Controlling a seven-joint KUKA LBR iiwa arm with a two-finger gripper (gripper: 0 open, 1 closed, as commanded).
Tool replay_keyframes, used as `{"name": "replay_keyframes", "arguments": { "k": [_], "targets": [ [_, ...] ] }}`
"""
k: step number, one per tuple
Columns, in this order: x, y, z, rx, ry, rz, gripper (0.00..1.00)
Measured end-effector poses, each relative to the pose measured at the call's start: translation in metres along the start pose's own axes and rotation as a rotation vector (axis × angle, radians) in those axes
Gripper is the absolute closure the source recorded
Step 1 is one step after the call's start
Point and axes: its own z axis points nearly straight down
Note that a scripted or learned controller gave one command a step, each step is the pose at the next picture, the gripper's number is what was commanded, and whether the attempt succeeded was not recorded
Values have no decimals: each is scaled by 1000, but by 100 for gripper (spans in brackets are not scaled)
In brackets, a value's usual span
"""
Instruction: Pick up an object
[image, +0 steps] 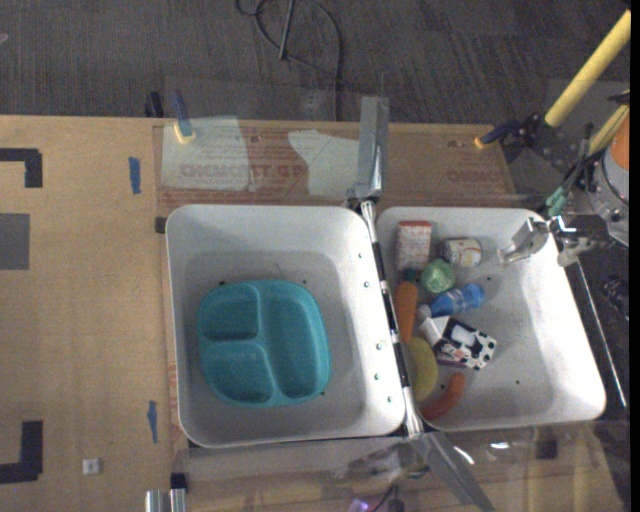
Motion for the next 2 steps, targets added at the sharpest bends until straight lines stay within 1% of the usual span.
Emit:
{"name": "replay_keyframes", "arguments": {
  "k": [1, 2],
  "targets": [
    [30, 37, 139, 0, 0, 95, 0],
    [-2, 43, 191, -8, -1, 78, 0]
  ]
}}
